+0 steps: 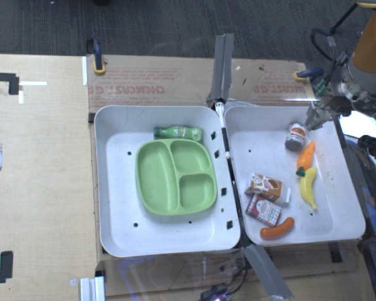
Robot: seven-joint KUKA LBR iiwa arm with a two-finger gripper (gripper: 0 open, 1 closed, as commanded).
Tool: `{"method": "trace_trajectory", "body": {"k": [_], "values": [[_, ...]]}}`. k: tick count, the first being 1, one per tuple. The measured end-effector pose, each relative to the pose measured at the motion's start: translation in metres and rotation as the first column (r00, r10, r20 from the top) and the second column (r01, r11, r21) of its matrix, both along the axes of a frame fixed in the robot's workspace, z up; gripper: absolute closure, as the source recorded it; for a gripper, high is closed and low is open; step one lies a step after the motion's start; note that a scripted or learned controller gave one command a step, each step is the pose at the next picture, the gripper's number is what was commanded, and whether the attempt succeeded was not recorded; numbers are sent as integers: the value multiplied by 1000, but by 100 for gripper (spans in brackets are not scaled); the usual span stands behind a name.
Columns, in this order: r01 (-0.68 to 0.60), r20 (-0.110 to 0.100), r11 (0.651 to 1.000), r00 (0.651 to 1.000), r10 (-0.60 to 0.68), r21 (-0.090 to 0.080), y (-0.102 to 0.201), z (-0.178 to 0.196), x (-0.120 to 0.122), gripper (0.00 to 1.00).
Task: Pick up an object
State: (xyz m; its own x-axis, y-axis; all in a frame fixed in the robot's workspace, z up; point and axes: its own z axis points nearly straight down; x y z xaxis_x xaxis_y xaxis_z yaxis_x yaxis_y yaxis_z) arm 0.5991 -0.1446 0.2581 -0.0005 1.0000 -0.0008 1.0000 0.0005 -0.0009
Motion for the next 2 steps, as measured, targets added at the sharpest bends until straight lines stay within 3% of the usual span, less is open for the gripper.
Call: {"method": "trace_trajectory", "body": {"k": [1, 2], "values": [[285, 1, 959, 959, -285, -1, -61, -23, 56, 0], [11, 1, 1000, 1000, -11, 0, -23, -71, 60, 0]]}}
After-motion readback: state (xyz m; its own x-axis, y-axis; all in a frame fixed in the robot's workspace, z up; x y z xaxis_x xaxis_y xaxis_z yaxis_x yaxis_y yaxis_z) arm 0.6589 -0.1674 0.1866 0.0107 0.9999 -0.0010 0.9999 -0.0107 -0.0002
